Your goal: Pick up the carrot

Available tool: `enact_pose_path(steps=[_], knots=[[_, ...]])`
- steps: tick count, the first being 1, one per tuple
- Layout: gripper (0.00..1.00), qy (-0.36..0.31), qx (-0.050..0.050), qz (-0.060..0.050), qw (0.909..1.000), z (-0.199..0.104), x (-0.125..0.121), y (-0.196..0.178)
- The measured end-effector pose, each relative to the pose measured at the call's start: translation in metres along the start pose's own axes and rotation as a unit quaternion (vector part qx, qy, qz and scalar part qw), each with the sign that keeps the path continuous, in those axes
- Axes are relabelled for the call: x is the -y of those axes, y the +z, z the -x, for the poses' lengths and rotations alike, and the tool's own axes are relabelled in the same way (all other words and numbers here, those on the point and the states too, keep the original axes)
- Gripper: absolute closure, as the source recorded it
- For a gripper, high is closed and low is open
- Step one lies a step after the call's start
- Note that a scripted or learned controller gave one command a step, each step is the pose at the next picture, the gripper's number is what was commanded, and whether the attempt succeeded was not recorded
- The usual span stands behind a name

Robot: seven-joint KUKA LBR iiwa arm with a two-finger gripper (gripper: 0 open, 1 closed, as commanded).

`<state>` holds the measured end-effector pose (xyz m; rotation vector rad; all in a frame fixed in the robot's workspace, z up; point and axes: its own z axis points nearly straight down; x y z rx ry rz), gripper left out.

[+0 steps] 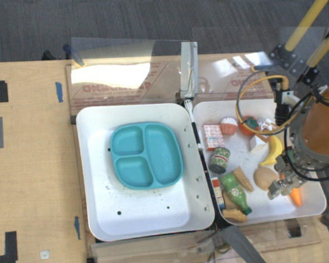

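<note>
We see the small orange carrot [295, 196] at lower right of the frame in the right white bin [314, 209], touching the grey two-finger gripper [280, 188]; jaws' state unclear to us.

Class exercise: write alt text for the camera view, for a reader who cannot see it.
The gripper is low in the right bin, beside the orange carrot, among toy foods. The left bin holds a teal divided plate.

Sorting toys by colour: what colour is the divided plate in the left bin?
Teal-blue divided plastic plate, seen in the camera view.
</note>
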<state>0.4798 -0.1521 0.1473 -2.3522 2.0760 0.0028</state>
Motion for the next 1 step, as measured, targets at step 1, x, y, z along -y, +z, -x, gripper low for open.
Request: enact_pose_path(steps=[1], knots=[[1.00,-0.060,-0.003,-0.005,0.9982,0.0394,0.0198,-0.1180]])
